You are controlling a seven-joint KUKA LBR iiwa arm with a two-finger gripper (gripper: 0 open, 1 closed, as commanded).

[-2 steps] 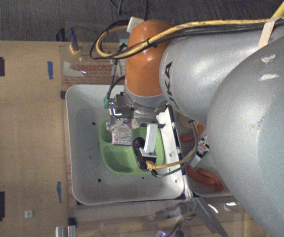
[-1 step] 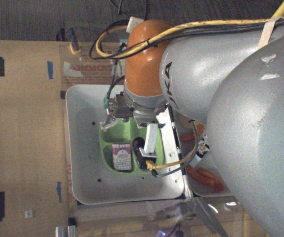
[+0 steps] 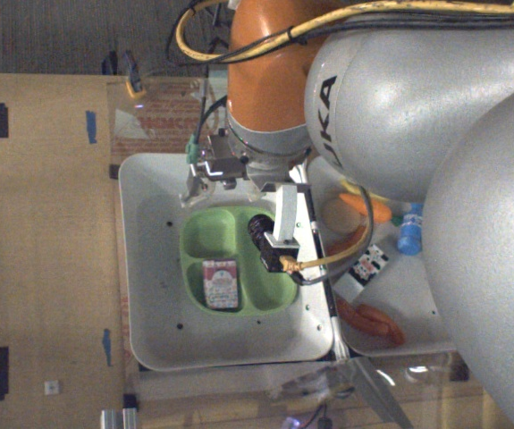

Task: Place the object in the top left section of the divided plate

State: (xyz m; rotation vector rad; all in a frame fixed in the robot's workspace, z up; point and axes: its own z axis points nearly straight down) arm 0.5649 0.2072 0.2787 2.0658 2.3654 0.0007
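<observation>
One arm [image 3: 373,105] low over green divided plate [image 3: 210,232], pincer [image 3: 208,166] state unclear

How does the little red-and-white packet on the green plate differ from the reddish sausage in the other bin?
Shape: the packet is flat and boxy; the sausage is long and rounded. Colour: the packet is white with red print, the sausage plain orange-red. Place: the packet lies in a compartment of the green plate, the sausage on the floor of its white bin. Both lie flat.
</observation>
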